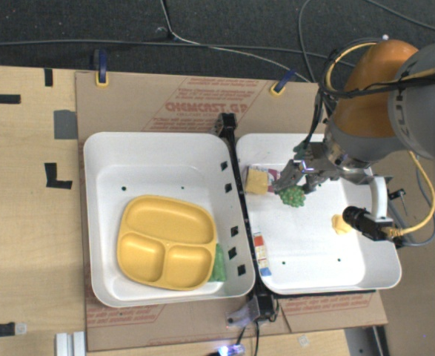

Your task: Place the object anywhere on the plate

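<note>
Broccoli-like green object (293,197) is sitting in the right bin (350,273), in its upper left part, just beside the tips of the gripper (290,186). The gripper is hanging directly over it, its dark fingers reaching down and to the left — whether they are spread, pressed together or pinching the green piece cannot be told from this slant, since the metal parts are overlapping the object. A pale yellow block (256,182) is lying just left of the green piece, close to the divider between the bins, with a small purplish item (273,176) between the two. Lower along that same divider a narrow packet with red and blue markings (261,253) is resting against the bin wall, and a small yellow piece (340,223) is lying toward the right side of the bin.

The yellow plate (165,239) — a tray with three compartments — is occupying the left bin (102,162), well apart from the green object. A green item (218,264) is wedged at the plate's right edge. The grey arm with its orange band (376,87) is reaching in over the right bin.
</note>
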`<state>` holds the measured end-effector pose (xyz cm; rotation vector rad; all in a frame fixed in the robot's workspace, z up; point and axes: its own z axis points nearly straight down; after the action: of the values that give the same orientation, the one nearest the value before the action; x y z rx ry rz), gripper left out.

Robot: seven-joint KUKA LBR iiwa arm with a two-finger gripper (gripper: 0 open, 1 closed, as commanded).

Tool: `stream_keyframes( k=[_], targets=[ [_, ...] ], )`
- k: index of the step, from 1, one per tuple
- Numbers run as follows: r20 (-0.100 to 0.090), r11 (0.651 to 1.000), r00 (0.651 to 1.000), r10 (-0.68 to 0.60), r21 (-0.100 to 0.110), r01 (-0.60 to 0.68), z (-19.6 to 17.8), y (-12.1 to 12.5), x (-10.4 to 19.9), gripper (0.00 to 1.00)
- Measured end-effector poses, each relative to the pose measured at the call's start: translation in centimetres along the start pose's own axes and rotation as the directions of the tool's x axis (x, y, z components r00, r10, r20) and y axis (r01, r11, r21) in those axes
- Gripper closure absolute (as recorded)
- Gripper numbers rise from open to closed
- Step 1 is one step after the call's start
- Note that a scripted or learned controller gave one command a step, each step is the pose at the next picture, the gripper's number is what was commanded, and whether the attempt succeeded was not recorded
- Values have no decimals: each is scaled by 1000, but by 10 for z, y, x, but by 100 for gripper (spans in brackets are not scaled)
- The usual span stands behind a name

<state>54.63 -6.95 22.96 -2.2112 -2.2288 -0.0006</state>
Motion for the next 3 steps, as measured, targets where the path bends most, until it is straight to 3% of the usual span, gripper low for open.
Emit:
stream_keyframes(
  k=[1,3],
  targets=[
    [1,1000,1000,2,0,-2,10,26,49,100],
    [0,1000,1000,1,-1,-1,-6,60,154,100]
  ],
)
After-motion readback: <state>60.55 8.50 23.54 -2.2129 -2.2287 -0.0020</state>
